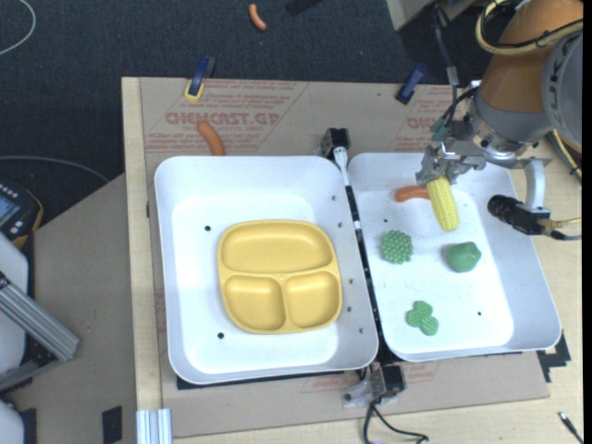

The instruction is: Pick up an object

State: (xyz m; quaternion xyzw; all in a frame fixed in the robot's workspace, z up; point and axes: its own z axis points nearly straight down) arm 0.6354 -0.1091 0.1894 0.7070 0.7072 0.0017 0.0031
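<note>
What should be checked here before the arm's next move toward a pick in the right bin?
1. Claw over the right bin: ok.
2. Corn cob directly below the claw, top end at its tips: ok.
3. Corn cob actually gripped: cannot tell.
4. Orange carrot lies right beside the corn, may interfere: not ok.
5. Green items sit apart from the corn: ok.
6. Yellow divided plate in the left bin, away from the claw: ok.
</note>
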